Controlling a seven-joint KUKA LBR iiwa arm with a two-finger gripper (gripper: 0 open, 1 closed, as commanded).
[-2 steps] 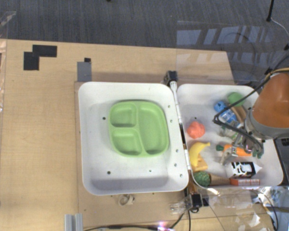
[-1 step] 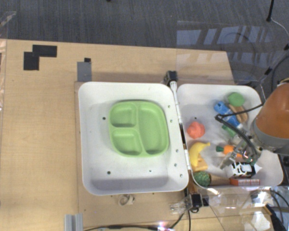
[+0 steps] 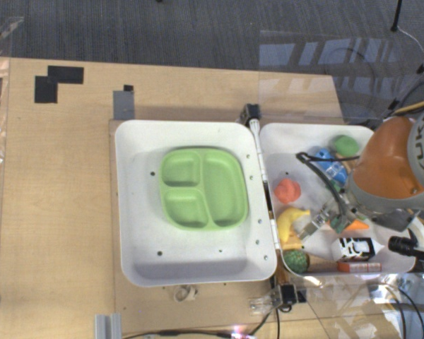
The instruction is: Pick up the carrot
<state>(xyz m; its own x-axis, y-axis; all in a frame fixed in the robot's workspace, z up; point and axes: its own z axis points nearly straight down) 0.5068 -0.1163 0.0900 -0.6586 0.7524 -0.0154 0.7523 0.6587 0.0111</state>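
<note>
- Camera view, layout: two white bins sat side by side on the bench. The left bin (image 3: 127, 210) held a green divided plate (image 3: 201, 189). The right bin (image 3: 297, 134) held a cluster of small objects.
- Camera view, arm: the arm (image 3: 389, 164) reached in from the right and hung over the right bin, hiding part of its right side. The gripper (image 3: 316, 223) pointed down and left toward the near half of that bin.
- Camera view, tool state: whether the gripper was released or clenched could not be told, and nothing was visibly held in it.
- Camera view, task object: the carrot (image 3: 356, 224) lay in the right bin's near right part, a small orange piece with a green top, just right of the gripper and partly under the wrist. Contact between the two could not be confirmed.
- Camera view, neighbours: a yellow item (image 3: 290, 221) lay just left of the gripper, with a green round item (image 3: 295, 261) nearer. A red-orange item (image 3: 288, 189) lay farther, and a green ball (image 3: 346, 145) sat at the far side.
- Step in hand, as judged: the approach and alignment over the carrot, with no grasp shown.
- Next move, as judged: centre the gripper on the carrot, not the yellow item, close on it and lift straight up.
</note>
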